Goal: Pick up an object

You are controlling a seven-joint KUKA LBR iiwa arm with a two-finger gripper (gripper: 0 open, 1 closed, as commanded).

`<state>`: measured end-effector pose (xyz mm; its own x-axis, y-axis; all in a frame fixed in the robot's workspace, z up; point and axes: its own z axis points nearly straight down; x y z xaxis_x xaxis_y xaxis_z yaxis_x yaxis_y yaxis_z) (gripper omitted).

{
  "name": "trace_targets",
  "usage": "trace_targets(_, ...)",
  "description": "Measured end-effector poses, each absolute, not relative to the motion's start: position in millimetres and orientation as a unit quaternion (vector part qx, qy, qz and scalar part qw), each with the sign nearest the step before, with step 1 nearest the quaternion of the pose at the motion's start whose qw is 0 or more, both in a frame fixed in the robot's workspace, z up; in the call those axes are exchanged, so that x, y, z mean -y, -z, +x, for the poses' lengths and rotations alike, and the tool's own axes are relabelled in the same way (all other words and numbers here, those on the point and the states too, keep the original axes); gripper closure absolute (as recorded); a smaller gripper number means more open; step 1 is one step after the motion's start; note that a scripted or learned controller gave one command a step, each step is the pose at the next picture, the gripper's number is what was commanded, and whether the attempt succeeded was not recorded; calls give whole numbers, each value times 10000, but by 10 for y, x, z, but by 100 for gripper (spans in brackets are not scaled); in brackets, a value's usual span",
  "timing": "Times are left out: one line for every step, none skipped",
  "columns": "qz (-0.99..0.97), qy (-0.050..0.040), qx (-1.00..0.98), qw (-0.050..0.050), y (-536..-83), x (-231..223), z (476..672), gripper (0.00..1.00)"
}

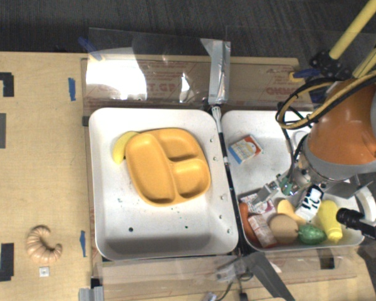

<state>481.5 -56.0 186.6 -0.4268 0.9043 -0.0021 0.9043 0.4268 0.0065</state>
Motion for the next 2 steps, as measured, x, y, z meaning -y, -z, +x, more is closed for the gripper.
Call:
trace_targets(7790, 1, -6270, 2, -1839, 288, 5422, 0)
trace_targets(6625, -4, -7490, 13, -1846, 412, 5760, 0)
